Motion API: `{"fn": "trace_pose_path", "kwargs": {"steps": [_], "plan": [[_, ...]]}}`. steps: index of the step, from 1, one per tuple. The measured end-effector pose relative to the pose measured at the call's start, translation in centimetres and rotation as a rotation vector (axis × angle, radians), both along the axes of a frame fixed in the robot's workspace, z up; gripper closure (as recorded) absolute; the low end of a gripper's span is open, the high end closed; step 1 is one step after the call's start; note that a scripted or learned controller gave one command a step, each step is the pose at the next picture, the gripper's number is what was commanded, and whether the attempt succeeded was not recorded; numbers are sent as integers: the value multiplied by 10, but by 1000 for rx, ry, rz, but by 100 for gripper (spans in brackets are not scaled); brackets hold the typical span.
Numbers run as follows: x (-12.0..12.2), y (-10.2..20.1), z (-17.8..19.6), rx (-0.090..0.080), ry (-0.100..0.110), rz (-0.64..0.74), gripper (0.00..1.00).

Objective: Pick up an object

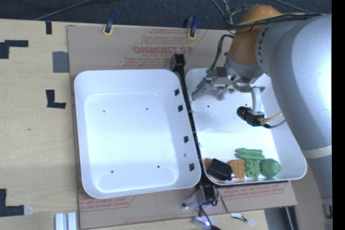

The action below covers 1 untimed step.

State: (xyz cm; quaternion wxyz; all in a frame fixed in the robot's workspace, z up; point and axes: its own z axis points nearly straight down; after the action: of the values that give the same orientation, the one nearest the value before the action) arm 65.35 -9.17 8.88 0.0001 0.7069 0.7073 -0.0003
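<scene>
Several small objects lie along the near edge of the right bin (280, 137): a black block (220, 169), an orange piece (235, 167), a green pod-shaped toy (249, 154) and a round green one (270, 167). My gripper (209, 93) hangs over the far left corner of that bin, well away from the objects. Its two fingers are spread, so it is open, and nothing sits between them.
The left bin (129, 134) stands beside the right one, with a black divider rail (186, 116) between them. Cables (253, 116) dangle from the wrist over the right bin. Both bins rest on a cardboard sheet (145, 46).
</scene>
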Motion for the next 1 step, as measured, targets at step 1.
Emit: {"fn": "trace_pose_path", "kwargs": {"steps": [1], "plan": [[-102, 0, 10, 0, 1, -2, 0]]}}
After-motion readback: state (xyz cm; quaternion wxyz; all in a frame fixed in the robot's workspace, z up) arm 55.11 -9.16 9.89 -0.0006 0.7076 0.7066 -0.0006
